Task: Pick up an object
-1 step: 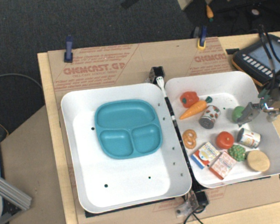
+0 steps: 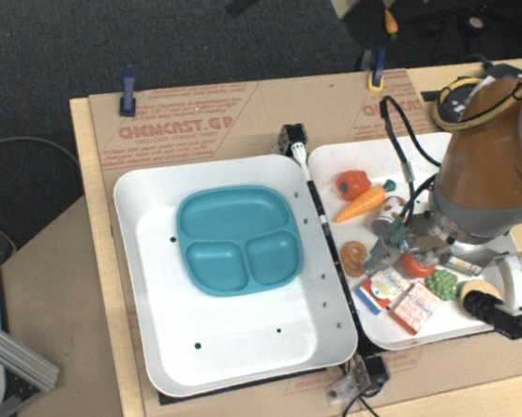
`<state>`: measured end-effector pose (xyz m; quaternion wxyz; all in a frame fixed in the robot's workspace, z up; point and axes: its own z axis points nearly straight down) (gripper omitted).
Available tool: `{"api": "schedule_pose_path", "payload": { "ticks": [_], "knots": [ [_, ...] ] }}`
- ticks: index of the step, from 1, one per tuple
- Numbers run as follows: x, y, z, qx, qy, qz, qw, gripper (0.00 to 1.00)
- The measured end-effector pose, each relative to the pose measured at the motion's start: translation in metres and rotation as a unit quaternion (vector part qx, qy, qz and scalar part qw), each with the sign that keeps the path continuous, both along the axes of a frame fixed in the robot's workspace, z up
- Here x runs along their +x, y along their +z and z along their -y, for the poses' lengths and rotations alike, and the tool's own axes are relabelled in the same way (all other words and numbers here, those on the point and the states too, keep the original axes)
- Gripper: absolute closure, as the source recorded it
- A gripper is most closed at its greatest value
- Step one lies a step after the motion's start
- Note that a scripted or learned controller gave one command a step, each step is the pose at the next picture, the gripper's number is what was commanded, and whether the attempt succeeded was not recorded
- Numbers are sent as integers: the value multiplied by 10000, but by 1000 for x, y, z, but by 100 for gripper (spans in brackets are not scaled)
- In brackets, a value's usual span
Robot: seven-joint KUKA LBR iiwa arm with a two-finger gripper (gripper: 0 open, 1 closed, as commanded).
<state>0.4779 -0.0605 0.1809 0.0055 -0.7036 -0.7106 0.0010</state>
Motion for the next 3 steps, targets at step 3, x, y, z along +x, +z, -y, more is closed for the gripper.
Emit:
{"api": "schedule_pose_path", "payload": {
  "ticks": [3],
  "knots": [
    [99, 49, 96, -64, -73, 119, 9999, 0]
  ]
}}
